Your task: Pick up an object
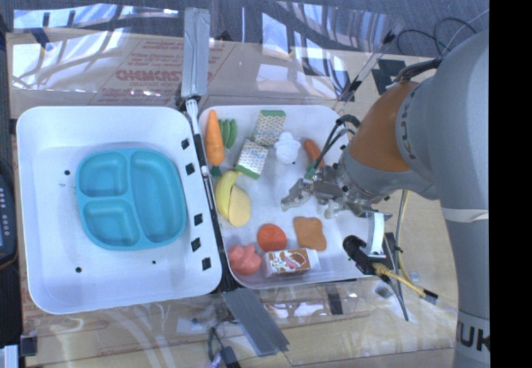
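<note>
Nearest the camera, along the right bin's [249, 279] front wall, a small printed carton [292, 261] is lying beside a reddish lump [244, 257], with a tomato [271, 236] and a toast-coloured piece [310, 233] just behind. Judging by its height, the end effector [306, 190] is hovering over bare bin floor, in the approach step; whether it is spread or pressed together I cannot tell. That toast-coloured piece is lying just in front of it, so descending onto it seems the next call. Farther back, a carrot [214, 137] is resting.
</note>
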Motion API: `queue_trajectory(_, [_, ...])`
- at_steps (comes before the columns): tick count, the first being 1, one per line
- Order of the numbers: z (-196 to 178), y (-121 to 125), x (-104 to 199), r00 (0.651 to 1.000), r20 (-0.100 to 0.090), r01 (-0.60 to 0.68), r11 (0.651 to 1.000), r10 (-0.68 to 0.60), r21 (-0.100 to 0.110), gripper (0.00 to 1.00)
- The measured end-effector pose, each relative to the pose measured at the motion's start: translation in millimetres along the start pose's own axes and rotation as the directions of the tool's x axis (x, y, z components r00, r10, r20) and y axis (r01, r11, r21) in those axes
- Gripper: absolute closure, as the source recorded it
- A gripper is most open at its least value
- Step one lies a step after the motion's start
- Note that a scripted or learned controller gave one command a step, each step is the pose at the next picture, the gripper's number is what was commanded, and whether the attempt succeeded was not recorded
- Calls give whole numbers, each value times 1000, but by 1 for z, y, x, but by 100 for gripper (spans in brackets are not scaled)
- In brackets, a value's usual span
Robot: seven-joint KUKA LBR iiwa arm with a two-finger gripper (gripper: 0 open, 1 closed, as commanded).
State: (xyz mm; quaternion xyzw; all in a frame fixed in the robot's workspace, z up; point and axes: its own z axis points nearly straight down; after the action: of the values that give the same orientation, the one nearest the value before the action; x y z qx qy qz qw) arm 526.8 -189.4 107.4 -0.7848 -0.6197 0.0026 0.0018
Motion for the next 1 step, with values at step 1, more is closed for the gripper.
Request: queue_trajectory(1, [-48, -18, -11, 999, -2, 42, 999, -42, -3, 0])
